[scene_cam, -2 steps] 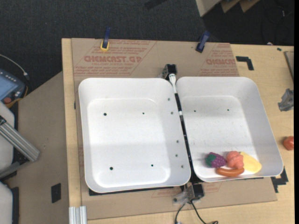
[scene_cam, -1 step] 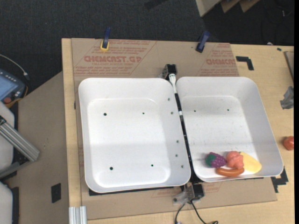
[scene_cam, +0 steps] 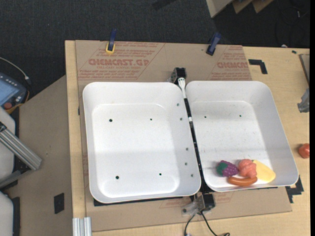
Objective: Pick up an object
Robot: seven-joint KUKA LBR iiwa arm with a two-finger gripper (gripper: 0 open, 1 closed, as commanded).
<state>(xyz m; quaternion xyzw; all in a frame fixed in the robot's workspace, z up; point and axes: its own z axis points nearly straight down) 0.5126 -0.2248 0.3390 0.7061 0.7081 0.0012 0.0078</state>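
Observation:
Several small toy foods lie clustered in the near right corner of the right bin (scene_cam: 231, 102). A purple bunch of grapes (scene_cam: 227, 168) is at the left of the cluster. A pink-red lumpy piece (scene_cam: 248, 168) lies beside it, and a yellow wedge (scene_cam: 266, 173) is at the right. An orange sausage-shaped piece (scene_cam: 242, 181) lies along the bin's near wall below them. A small part of the arm (scene_cam: 304, 102) shows at the far right edge, well away from the toys.
The left bin (scene_cam: 138, 136) lies beside the right one, with a black strip (scene_cam: 189, 127) between them. Both rest on a cardboard sheet (scene_cam: 147, 58) held by blue clamps (scene_cam: 112, 42). An orange object (scene_cam: 304, 151) lies on the bench right of the bin.

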